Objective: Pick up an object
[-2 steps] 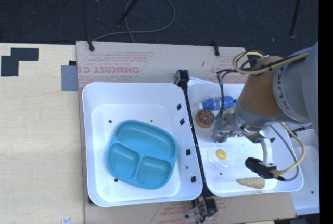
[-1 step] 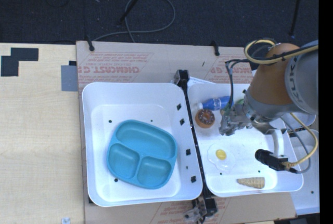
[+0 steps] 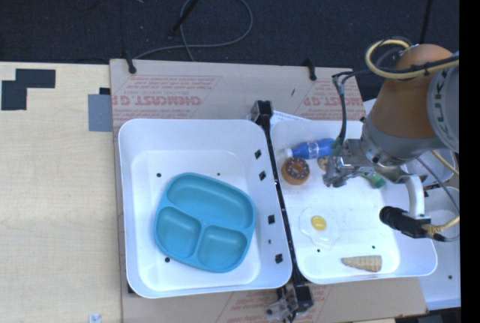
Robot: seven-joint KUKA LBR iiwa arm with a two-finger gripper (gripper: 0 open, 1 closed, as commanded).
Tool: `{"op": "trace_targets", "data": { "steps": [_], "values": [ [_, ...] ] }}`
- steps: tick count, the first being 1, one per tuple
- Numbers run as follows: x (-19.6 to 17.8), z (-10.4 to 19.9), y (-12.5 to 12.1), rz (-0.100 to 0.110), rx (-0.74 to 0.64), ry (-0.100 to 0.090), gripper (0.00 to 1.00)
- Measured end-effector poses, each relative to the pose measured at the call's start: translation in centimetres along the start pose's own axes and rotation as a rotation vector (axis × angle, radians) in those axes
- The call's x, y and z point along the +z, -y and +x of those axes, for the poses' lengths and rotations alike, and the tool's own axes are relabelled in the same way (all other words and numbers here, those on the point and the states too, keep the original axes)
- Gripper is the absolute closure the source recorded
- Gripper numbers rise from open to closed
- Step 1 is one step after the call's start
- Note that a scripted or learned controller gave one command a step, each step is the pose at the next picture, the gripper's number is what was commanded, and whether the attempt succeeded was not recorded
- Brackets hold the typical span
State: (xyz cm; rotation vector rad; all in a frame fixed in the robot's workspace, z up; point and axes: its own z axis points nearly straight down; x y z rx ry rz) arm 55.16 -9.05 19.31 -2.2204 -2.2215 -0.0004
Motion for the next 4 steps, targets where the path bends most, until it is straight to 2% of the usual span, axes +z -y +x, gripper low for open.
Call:
{"op": "trace_targets", "data": {
  "steps": [1, 2, 3, 4],
  "values": [
    [-6.2, -0.3, -0.1, -0.002, 0.000, 0.001, 1.00],
    [-6.6, 5.4, -0.4, 0.001, -0.004, -0.001, 1.00],
    [-5.3, 11.0, 0.3, 0.004, -0.003, -0.001, 1.00],
    [-4.7, 15.3, -0.5, 0.003, -0.003, 0.000, 1.00]
  ]
}}
